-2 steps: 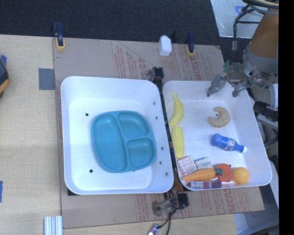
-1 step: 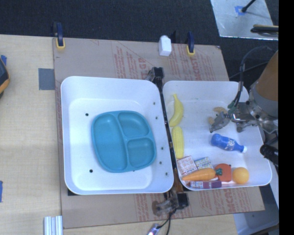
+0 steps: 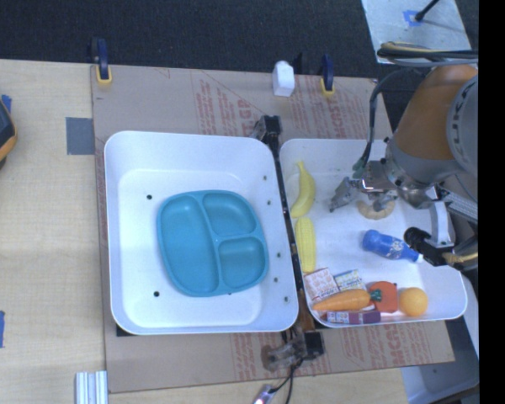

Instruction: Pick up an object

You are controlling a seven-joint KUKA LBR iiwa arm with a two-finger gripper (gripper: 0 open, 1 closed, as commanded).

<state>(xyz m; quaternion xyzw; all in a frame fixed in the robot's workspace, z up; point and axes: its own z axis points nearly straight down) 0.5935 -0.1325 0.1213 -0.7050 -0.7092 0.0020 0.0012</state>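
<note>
Blue tray (image 3: 212,242) in left bin (image 3: 126,225), banana (image 3: 304,188) in right bin (image 3: 341,150)

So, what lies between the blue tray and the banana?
In the camera view, between the blue divided tray and the banana stand the two bins' adjoining walls, joined by a dark clamp strip. Nothing else lies there.
</note>
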